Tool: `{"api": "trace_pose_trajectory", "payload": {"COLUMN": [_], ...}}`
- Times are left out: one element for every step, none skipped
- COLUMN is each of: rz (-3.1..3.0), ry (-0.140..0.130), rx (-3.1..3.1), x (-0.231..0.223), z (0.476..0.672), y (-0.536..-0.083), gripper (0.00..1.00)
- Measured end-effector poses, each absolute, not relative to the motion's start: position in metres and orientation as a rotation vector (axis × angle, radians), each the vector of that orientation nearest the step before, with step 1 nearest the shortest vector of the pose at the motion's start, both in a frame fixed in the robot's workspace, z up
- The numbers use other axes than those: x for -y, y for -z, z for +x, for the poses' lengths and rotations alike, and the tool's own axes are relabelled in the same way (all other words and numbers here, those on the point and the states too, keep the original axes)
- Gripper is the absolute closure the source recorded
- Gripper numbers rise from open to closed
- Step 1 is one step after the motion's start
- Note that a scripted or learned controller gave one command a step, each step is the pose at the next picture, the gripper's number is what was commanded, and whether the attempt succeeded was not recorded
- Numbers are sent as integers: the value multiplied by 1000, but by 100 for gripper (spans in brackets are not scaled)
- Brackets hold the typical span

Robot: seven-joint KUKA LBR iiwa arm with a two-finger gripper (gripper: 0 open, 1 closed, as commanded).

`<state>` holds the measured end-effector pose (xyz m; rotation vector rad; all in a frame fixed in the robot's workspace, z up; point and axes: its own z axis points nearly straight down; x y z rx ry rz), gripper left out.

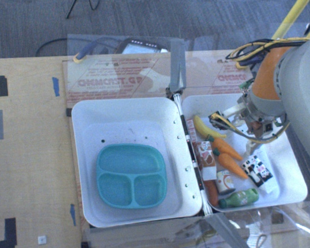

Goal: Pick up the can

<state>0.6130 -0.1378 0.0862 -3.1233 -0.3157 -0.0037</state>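
Can [226,181] upright at right bin [291,188] near edge, wedged beside carrots [227,155], bottle [239,198]. Gripper [255,124] at 1 o'clock, well apart; finger state cannot tell.

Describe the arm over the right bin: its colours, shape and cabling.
The arm is a thick, rounded grey body with an orange band above the wrist. Yellow and black cables loop over the band, and thinner wires hang around the metallic wrist section below it. The gripper end looks dark and cluttered with small fittings.
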Motion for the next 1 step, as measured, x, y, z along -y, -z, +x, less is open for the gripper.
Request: {"api": "trace_pose_trajectory", "payload": {"rz": [-3083], "ry": [1], "rx": [597], "x": [128], "z": [620], "y": [-120], "gripper": [0]}}
